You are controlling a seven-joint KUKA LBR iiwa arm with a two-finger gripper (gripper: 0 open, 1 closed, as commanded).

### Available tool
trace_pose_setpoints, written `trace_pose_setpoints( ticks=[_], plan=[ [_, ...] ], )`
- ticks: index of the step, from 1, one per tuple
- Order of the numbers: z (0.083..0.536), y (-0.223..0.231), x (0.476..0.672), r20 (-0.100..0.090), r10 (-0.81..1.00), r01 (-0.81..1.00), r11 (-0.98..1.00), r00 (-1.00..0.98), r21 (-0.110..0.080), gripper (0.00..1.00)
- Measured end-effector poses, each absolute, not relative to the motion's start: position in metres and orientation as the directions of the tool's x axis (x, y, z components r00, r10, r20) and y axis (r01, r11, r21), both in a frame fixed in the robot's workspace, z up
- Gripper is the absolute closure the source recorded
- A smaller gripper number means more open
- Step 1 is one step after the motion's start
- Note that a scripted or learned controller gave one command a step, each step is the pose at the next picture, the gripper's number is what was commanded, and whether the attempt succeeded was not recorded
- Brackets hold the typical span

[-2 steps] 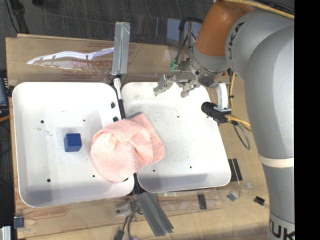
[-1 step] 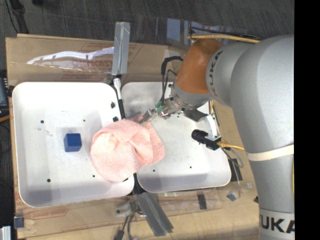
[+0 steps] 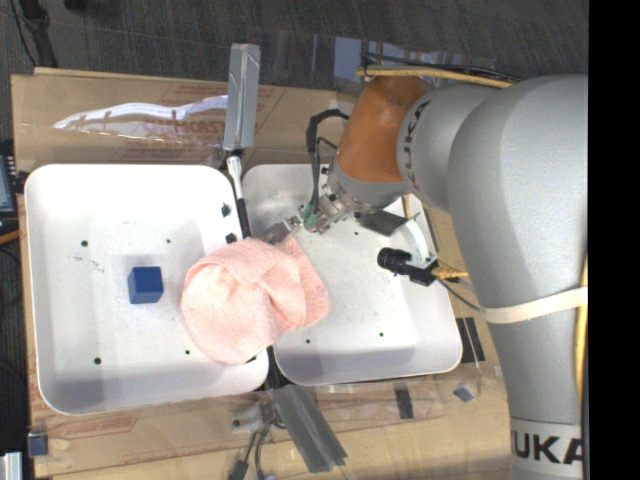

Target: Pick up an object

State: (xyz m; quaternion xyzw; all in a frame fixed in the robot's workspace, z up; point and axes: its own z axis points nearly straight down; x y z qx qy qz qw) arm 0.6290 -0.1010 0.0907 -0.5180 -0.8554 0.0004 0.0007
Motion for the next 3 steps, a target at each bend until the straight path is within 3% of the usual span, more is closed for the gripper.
trace_pose_setpoints(
  ticks=[1, 2, 3],
  plan=[
    [0.099, -0.101, 0.629, 0.001, 0.884, 0.884, 0.467, -0.467, -0.003, 1.00],
    [0.191, -0.090, 0.623, 0.000, 0.925, 0.925, 0.381, -0.381, -0.002, 1.00],
    [0.190, -0.090, 0.622, 0.001, 0.925, 0.925, 0.381, -0.381, -0.004, 0.00]
  ],
)
